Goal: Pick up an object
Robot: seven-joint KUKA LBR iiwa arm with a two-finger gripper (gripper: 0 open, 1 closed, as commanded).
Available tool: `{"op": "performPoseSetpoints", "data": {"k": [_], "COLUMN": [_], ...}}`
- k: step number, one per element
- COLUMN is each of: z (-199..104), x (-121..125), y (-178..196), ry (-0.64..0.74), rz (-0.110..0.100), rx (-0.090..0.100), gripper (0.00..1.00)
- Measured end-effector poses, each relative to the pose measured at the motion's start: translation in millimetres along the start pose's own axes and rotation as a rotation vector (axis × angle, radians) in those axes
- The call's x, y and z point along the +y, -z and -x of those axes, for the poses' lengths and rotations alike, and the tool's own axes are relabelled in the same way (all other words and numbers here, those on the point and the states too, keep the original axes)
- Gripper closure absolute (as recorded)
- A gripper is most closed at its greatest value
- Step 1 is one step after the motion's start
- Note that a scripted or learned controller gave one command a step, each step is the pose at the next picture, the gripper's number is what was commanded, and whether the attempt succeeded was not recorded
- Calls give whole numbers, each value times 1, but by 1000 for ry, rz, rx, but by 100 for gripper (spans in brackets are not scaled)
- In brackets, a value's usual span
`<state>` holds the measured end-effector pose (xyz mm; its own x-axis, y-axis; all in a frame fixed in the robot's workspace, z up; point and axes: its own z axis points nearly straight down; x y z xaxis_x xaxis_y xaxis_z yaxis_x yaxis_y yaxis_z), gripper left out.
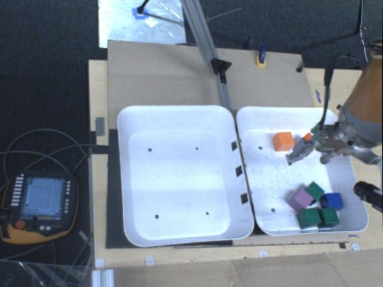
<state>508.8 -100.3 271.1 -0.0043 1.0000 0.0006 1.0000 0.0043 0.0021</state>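
**Jaws hang just off the orange cube**

The gripper [297,155] hovers over the right bin [263,220], and whether the jaws are apart or together I cannot tell at this angle. The orange cube [283,141] sits just beside them, toward ten o'clock, nothing held. The purple, green and blue blocks [314,205] cluster well apart at five o'clock. My call: the cube is the nearest target.

orange cube [283,141], purple block [300,199], white bins [179,115]
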Motion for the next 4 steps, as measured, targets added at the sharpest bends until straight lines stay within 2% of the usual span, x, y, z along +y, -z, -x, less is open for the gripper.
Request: {"op": "performPoseSetpoints", "data": {"k": [1, 2, 3, 4], "z": [0, -3, -5, -8], "x": [0, -8, -5, -2], "y": [0, -46, -109, -152], "ry": [-1, -2, -2, -2], "rz": [1, -4, -7, -6], "rx": [0, 0, 1, 1], "gripper": [0, 0, 0, 0]}}
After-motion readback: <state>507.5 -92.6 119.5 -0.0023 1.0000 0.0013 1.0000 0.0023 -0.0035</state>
